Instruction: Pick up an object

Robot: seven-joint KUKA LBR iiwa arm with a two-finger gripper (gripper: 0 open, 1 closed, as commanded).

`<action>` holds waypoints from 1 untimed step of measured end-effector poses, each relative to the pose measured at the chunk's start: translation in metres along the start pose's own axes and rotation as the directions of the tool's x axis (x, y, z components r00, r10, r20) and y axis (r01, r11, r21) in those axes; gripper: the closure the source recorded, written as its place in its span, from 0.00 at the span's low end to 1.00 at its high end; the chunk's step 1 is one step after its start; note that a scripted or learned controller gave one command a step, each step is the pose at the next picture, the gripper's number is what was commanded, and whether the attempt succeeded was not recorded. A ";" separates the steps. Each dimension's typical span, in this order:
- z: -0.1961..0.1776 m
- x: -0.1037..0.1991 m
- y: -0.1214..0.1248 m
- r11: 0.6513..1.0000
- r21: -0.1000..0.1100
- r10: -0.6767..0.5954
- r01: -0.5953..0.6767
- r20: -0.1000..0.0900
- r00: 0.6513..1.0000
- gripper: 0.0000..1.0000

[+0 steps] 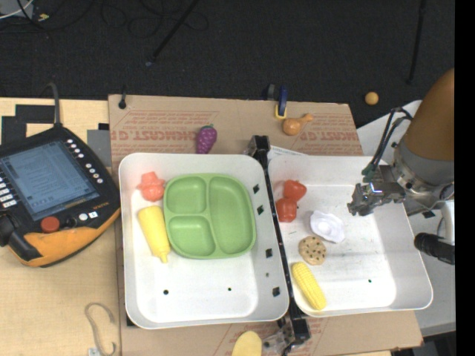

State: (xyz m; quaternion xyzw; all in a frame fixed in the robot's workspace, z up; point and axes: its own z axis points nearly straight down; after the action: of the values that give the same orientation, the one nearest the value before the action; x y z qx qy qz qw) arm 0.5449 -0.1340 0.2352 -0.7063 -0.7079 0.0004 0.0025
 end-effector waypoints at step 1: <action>-0.006 0.053 -0.012 1.000 -0.001 -0.001 0.001 0.000 1.000 1.00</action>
State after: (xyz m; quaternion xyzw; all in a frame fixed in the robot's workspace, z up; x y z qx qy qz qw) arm 0.5326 -0.0811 0.2419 -0.7060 -0.7082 0.0002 0.0022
